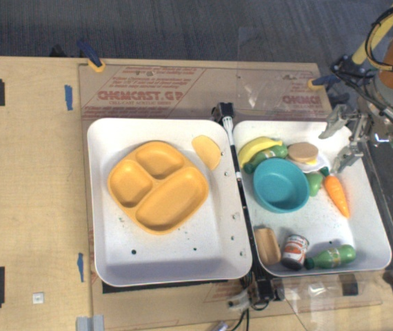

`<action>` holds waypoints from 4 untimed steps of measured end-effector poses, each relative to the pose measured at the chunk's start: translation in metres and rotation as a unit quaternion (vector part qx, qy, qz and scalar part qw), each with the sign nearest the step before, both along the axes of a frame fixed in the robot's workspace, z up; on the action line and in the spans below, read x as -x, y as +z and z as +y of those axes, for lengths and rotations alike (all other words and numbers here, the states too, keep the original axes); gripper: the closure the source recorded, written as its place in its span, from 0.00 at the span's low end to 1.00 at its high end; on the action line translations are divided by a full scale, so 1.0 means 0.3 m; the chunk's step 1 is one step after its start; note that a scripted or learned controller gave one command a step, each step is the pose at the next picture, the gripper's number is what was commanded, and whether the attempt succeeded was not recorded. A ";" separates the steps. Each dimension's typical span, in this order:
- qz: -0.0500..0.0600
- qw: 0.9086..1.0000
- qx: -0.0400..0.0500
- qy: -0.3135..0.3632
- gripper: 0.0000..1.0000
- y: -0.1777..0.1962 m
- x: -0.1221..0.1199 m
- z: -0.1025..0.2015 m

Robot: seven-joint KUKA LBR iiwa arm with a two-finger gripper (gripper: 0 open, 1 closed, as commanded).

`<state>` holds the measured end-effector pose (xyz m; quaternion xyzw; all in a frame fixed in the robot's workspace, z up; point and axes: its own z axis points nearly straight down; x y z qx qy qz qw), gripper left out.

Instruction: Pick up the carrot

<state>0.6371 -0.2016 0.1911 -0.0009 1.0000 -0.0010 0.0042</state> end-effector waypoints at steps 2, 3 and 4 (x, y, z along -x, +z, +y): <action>-0.001 0.999 0.000 -0.039 0.00 -0.341 0.159 -0.076; -0.009 0.999 0.002 -0.037 1.00 -0.290 0.139 -0.073; -0.002 0.983 0.002 0.185 1.00 -0.335 0.405 -0.073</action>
